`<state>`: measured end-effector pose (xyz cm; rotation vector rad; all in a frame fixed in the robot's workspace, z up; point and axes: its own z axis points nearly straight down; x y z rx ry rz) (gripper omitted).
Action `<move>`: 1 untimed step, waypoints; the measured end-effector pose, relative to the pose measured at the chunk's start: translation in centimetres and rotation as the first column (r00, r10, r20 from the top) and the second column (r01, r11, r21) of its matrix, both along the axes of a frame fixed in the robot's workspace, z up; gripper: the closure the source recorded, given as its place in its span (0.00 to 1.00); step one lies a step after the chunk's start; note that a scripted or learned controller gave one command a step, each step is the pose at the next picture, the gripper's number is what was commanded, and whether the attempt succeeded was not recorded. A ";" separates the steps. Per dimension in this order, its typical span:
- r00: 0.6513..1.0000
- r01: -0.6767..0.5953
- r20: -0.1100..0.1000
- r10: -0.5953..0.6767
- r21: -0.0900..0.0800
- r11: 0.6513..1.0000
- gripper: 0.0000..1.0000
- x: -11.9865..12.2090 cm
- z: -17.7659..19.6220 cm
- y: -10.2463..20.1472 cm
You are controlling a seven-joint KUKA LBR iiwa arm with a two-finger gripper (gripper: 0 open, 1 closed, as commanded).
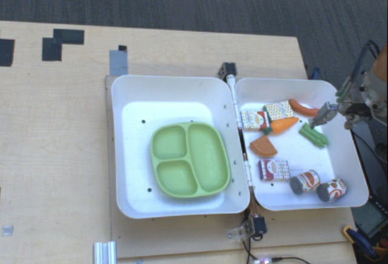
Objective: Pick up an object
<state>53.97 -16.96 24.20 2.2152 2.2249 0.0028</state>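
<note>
Pale wooden counter (54, 153) carries two white bins: nearer cans (305, 181) and a green tray (190, 159), farther a carrot (282, 125) and green pepper (314, 135). Claw (335, 110) hovers over the right bin's (348, 162) far edge, grip unclear.

One fixed overhead camera, slanted down on both white bins (182, 90), bench and dark floor beyond.

A pale wooden bench (54, 153) carries two shallow white plastic bins side by side, the left bin (176, 90) touching the right bin (345, 153).
</note>
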 end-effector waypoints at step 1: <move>1.000 0.002 0.002 -0.002 0.000 1.000 0.00 1.8 -14.7 -0.2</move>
